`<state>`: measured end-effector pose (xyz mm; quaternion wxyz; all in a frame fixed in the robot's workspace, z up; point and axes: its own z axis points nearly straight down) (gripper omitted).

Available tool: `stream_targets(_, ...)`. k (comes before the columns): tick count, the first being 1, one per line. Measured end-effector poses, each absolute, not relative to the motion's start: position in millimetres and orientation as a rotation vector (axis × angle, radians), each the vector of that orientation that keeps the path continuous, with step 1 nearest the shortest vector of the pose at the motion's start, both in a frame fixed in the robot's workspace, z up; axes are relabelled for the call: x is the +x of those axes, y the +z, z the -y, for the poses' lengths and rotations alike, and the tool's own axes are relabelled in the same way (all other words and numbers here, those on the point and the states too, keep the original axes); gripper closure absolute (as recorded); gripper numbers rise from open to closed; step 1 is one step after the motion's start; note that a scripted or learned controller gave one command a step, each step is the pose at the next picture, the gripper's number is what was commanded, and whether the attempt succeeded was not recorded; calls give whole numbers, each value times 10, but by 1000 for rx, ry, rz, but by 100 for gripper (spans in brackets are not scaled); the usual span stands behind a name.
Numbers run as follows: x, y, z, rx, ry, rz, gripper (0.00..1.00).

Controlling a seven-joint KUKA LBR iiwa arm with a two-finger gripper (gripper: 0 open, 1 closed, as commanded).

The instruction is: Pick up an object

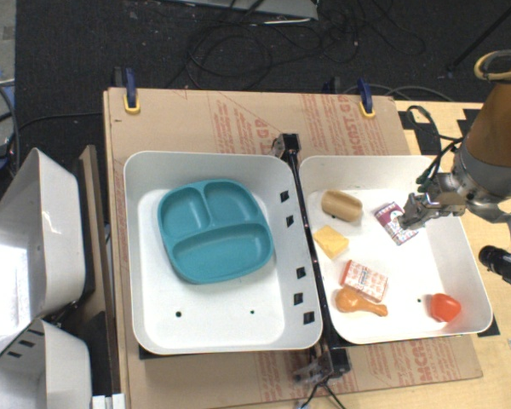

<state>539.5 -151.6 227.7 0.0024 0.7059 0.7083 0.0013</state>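
In the right bin (473,267), pincer (406,217) sits low over a small purple packet (392,222), touching or just above it; whether the pincer is released or clenched, cannot tell. Same bin: bread roll (341,204), yellow wedge (330,241), red-and-white packet (364,280), orange pear-shaped toy (358,302), red ball (444,308). Left bin (145,254) holds a teal divided plate (215,230)

Teal divided plate (215,231) smooth matt plastic; white bins (145,254) glossy plastic.
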Motion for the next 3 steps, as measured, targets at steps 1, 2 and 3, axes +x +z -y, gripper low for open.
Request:
stream_targets(1,5402,2394,1515,2217,1,-2223,100)
stream_targets(2,5549,2284,987,2214,0,-2229,100)
stream_targets(3,5659,2192,420,2214,0,-2231,100)
